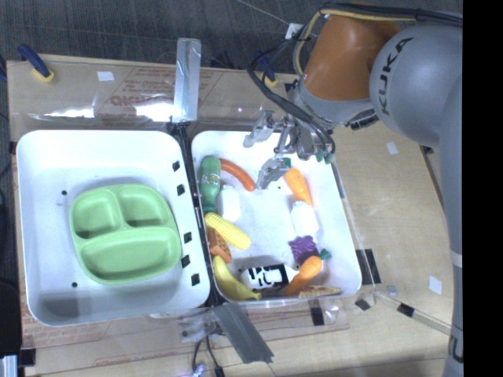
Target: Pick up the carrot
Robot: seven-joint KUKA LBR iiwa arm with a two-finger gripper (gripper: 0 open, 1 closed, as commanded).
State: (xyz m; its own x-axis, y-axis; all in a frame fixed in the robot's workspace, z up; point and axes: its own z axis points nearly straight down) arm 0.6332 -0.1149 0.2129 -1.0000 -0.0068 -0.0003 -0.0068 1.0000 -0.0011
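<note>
Two carrots lie in the right bin (350, 234). One orange carrot (298, 185) rests near the bin's far right side, its green end toward the gripper. The other carrot (308, 271) lies at the near right with a green top. My gripper (265, 154) hangs over the far part of this bin, open, with nothing between its fingers. Its nearer fingertip (271, 170) sits just left of the upper carrot, close to its green end; I cannot tell if they touch.
Also in the right bin: an orange sausage (238, 174), a green cucumber (209, 181), a white egg (230, 203), corn (227, 231), a banana (233, 283), a purple piece (302, 250). The left bin (31, 210) holds a green divided plate (124, 232).
</note>
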